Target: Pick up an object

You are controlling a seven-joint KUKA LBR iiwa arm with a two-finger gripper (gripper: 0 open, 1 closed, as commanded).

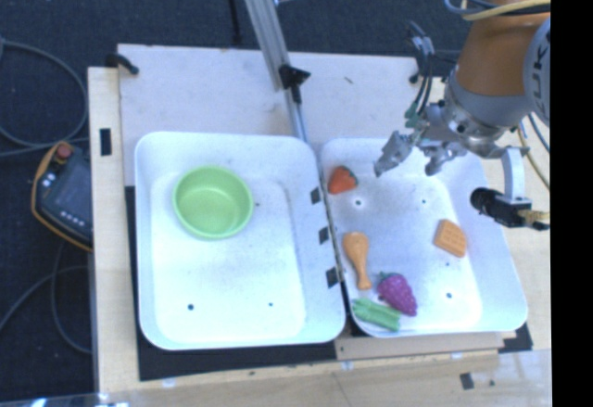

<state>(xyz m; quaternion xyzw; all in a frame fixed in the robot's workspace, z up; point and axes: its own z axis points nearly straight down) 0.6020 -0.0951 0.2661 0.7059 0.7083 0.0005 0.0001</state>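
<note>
My fingers [412, 158] hang spread with nothing between them above the right bin [491, 289], near the strawberry [342, 180]. Below lie a drumstick [357, 257], grapes [397, 292], cracker [450, 237]. A green bowl [214, 201] sits in the left bin [232, 303].

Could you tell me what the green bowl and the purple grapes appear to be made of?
Green bowl: probably moulded plastic, judging by its even, matte colour and smooth rim. Purple grapes: likely toy plastic or rubber, with a bumpy, uniformly coloured surface; which one is unclear.
</note>
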